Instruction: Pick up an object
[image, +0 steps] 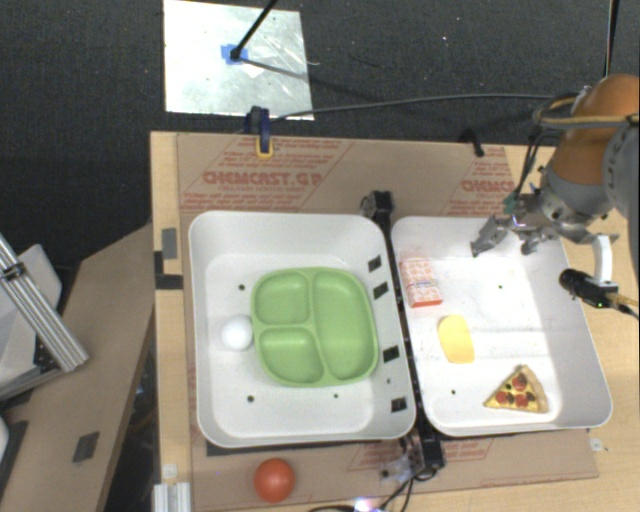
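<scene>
From the overhead camera, the grey arm with its orange band reaches in from the right and its two-finger gripper (507, 237) hovers over the far corner of the right-hand shallow white bin (575, 330), fingers spread apart with nothing between them, so no pick has landed yet. Candidates lie below and nearer the camera in that bin: a small red-and-white printed box (420, 281) beside the dividing wall, a flat yellow block (456, 338) just in front of it, and a toy pizza slice with red toppings (519, 391) near the front edge, all well apart from the gripper, which looks poised to choose. The left-hand white bin (215, 245) holds a green sectioned plastic tray (314, 325) with a white ball (237, 333) touching its left rim. An orange-red ball (274, 479) sits on the cardboard outside the bins.
</scene>
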